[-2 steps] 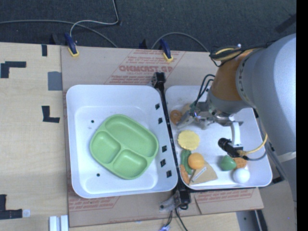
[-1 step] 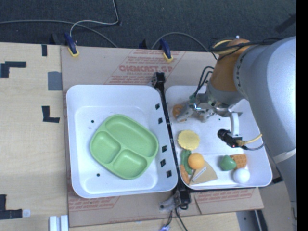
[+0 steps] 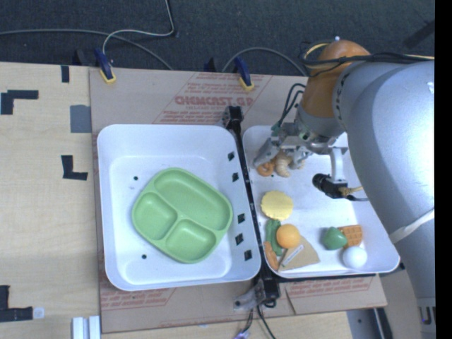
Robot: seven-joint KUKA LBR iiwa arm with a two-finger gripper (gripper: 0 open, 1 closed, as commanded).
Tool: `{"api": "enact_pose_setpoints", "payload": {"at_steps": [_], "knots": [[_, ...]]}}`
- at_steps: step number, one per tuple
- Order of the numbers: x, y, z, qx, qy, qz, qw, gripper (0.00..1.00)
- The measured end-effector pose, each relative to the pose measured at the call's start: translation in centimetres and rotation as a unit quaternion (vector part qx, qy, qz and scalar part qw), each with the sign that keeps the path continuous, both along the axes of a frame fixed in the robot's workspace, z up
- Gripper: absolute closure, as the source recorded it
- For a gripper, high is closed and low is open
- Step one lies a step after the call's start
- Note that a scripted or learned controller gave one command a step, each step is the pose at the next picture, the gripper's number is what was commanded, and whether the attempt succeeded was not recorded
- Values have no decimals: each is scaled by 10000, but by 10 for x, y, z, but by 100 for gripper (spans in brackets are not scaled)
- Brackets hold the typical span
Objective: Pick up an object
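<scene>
The gripper (image 3: 282, 149) is hanging low over the upper left corner of the right bin (image 3: 314, 214), right at a brown toy (image 3: 274, 165) that is lying on the bin floor. The view is not showing whether the gripper is apart or together, so I cannot tell, and nothing is showing as clamped in it. By my reading the approach is looking done, while the grasp and the lift are waiting to be made.

The other toys are lying well apart from the gripper. A yellow disc (image 3: 277, 205) is sitting nearest. Beyond it an orange ball (image 3: 287, 235), a green pod (image 3: 270, 230) and a tan wedge (image 3: 302, 255) are crowding together. A green lump (image 3: 334, 238), an orange block (image 3: 352, 234) and a white ball (image 3: 354, 258) are resting by the near right corner. The left bin (image 3: 120, 161) is holding a green plate (image 3: 182, 214). The bin's left wall (image 3: 248, 182) is standing just beside the brown toy and is probably leaving little room on that side.
</scene>
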State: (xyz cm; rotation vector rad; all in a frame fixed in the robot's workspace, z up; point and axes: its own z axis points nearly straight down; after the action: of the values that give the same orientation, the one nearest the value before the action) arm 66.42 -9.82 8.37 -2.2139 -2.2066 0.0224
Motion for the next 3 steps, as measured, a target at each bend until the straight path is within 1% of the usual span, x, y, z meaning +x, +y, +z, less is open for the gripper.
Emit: {"api": "enact_pose_setpoints", "payload": {"at_steps": [1, 3], "knots": [[0, 1, 0, -11, 0, 1, 10000, 0], [0, 0, 0, -3, 2, 3, 10000, 0]]}}
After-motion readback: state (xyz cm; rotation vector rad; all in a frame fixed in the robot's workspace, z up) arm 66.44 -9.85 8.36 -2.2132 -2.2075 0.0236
